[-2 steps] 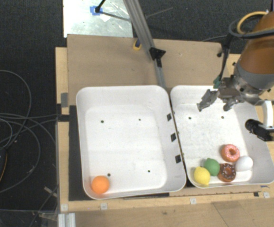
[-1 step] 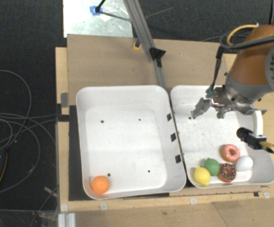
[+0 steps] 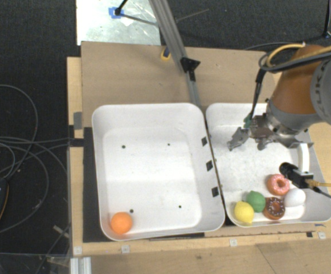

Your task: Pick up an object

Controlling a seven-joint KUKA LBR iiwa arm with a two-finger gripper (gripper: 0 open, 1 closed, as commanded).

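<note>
The likeliest things to pick are clustered at about five o'clock in the right bin (image 3: 222, 119): a pink doughnut (image 3: 278, 184), a brown doughnut (image 3: 274, 208) just below it, a white egg-like piece (image 3: 295, 198) touching both, a green piece (image 3: 256, 200) and a yellow lemon-like piece (image 3: 244, 212) at the cluster's nine o'clock edge. An orange ball (image 3: 121, 222) sits alone at seven o'clock in the left bin (image 3: 148, 114). The gripper (image 3: 248, 140) hangs over bare floor at ten o'clock in the right bin, well apart from the cluster; its two fingers look spread, with nothing between them. To do this step well, I would judge that the arm should travel toward five o'clock and choose a piece with free sides, such as the yellow one, since the doughnuts and egg crowd each other and the bin wall. Descend straight, fingers straddling the piece, and close only once they are low around it.
</note>
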